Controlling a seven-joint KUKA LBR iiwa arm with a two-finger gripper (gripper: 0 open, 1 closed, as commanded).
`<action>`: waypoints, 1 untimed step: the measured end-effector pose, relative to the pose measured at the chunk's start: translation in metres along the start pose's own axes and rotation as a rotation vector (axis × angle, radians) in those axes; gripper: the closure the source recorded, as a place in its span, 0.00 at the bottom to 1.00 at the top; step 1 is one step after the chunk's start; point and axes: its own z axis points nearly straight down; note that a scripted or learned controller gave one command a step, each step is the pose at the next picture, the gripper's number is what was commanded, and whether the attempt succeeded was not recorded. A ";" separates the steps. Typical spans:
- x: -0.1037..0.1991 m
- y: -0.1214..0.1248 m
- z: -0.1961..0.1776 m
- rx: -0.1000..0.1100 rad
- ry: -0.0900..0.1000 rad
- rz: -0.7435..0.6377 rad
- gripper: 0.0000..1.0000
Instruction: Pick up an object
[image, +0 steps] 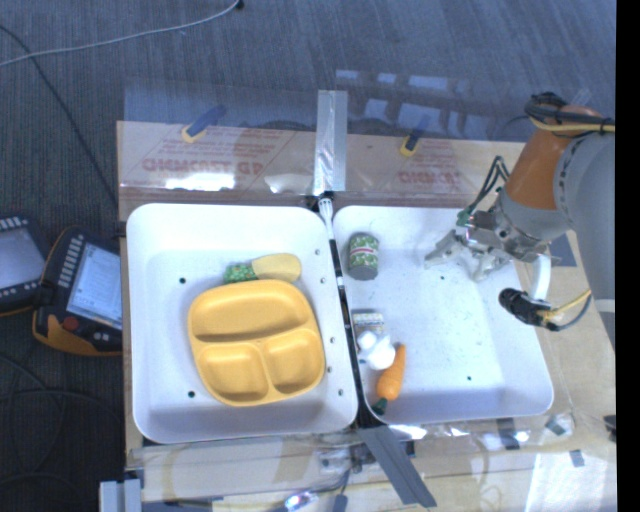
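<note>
We find the claw spread wide, holding nothing, over the right bin's upper floor. Nearest target — the small green can, upright against the divider, lying straight to the claw's left in view, well apart.

The grey arm reaches in from the right, and its gripper hangs with fingers spread apart.

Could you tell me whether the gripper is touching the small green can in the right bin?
Apart. The camera view shows bare white bin floor between the gripper and the green can.
</note>
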 end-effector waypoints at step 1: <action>0.000 0.034 -0.078 0.003 -0.011 -0.005 0.00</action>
